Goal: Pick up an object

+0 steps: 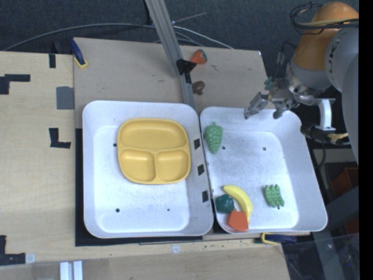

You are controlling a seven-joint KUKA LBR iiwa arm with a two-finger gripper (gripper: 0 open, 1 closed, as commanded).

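1. Bench (134, 69): a light wooden surface bearing two shallow white bins side by side, with black tape marks toward its left side.
2. Left bin (99, 214): holds one item, the yellow tray.
3. Right bin (303, 156): holds five small objects, one near its upper left corner and four along its near edge.
4. Arm (326, 45): grey with an orange band, entering from the right and ending above the far rim of the right bin.
5. Yellow divided tray (154, 150): three compartments, lying flat in the upper half of the left bin.
6. Gripper (266, 109): positioned over the far edge of the right bin, fingers spread apart with nothing between them. It is well apart from every object in the bin.
7. Banana (240, 198): yellow, curved, lying near the front edge of the right bin, touching the two objects listed at items 9 and 10.
8. Green grape bunch (214, 137): beside the left wall of the right bin, near its far corner.
9. Orange-red block (238, 221): at the front rim, just below the banana.
10. Dark teal object (225, 203): just left of the banana; its shape is unclear.
11. Green ridged object (273, 195): right of the banana, apart from it.
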